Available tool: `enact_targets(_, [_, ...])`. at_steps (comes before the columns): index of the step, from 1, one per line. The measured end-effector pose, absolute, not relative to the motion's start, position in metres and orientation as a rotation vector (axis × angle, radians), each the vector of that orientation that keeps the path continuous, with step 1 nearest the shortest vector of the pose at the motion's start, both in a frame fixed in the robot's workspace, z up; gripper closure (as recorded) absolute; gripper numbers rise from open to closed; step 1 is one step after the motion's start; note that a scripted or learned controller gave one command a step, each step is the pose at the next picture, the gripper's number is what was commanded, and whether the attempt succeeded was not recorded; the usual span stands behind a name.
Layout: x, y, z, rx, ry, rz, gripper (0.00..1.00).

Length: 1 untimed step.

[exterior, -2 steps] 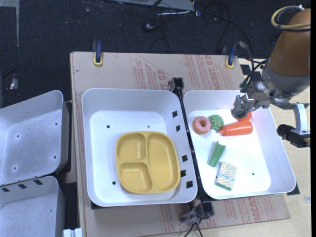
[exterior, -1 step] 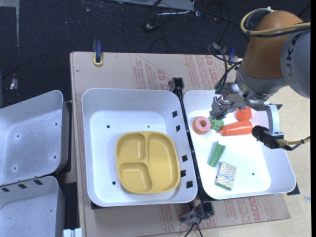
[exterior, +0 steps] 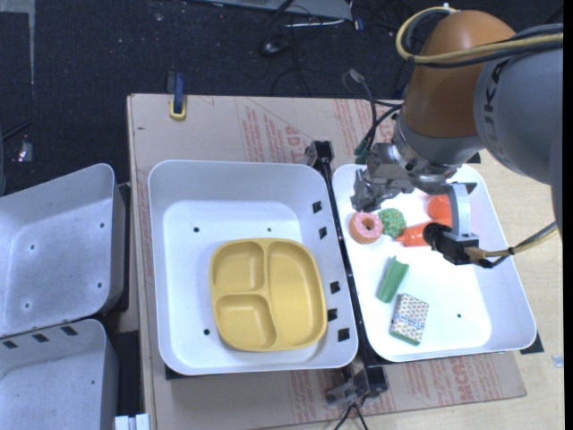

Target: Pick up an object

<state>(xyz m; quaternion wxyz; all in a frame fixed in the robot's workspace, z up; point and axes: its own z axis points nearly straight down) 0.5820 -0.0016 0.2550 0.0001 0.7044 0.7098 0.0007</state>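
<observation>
The chief risk was a crowded pick: the gripper (exterior: 374, 195) hung over a tight cluster at the far end of the right-hand white bin (exterior: 501, 316), and fingers closing there could have nudged one piece into another or come up with nothing. A pink ring-shaped toy doughnut (exterior: 365, 227) lay just below the fingers, a small knobbly green toy like broccoli (exterior: 391, 219) touched it on the side toward the arm, and an orange-red toy piece (exterior: 414, 235) sat just past that. Any of them could have been pushed rather than caught.

The grey arm reached in over the bin with its orange band high and the wrist pointing down. Whether the fingers stood wide or narrow could not be told, and nothing was seen between them.

Well clear of the fingers, nearer the camera, lay a green stick-shaped block (exterior: 392, 279) and a small speckled box (exterior: 409, 318). The yellow divided plastic plate (exterior: 268, 294) rested in the other bin.
</observation>
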Motion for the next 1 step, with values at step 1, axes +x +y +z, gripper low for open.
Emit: enact_targets(1, [0.5875,0.0505,0.2364,2.215,2.231,-0.002,1.0])
